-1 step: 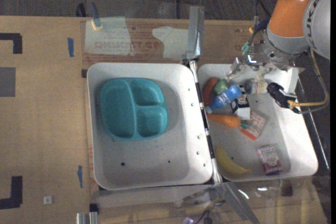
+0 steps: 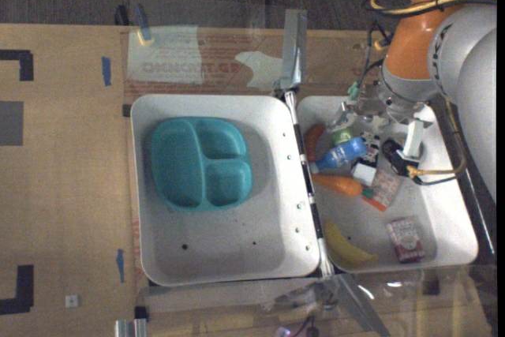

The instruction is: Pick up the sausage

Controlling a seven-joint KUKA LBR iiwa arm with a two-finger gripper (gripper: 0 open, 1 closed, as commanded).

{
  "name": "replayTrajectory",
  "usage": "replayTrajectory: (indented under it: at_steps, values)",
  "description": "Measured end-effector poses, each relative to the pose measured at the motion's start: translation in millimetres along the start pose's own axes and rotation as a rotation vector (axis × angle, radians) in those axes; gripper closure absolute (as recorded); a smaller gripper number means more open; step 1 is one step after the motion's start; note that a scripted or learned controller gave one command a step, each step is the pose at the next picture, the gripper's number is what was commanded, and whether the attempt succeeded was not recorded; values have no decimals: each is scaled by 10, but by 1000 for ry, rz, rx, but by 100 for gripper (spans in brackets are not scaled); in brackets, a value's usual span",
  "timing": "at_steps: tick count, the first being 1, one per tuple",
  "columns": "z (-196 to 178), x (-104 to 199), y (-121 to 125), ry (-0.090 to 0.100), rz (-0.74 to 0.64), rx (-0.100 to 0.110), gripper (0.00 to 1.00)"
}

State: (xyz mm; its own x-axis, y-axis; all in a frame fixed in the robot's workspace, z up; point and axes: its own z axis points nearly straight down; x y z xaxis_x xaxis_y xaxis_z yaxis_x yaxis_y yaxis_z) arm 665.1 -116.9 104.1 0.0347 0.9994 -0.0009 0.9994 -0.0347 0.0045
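While the end effector hovers, the smooth reddish sausage lies curved

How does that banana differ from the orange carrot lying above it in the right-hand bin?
The banana is yellow and curved; the carrot is orange and straight. The banana lies by the bin's near wall, the carrot mid-bin beside a blue bottle. Both lie flat, untouched by the gripper.

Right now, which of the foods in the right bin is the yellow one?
The banana, lying curved near the right bin's front-left corner. The carrot above it is orange, and the sausage by the dividing wall is reddish-brown.
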Motion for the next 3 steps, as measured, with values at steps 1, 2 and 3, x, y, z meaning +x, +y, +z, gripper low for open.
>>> replayTrajectory:
  at_steps: [1,2,3]
  values:
    - [169,142,21,0,64,2,0]
    - [176,163,17,0,202,1,0]
    - [171,237,-37,-6,1080,41,0]
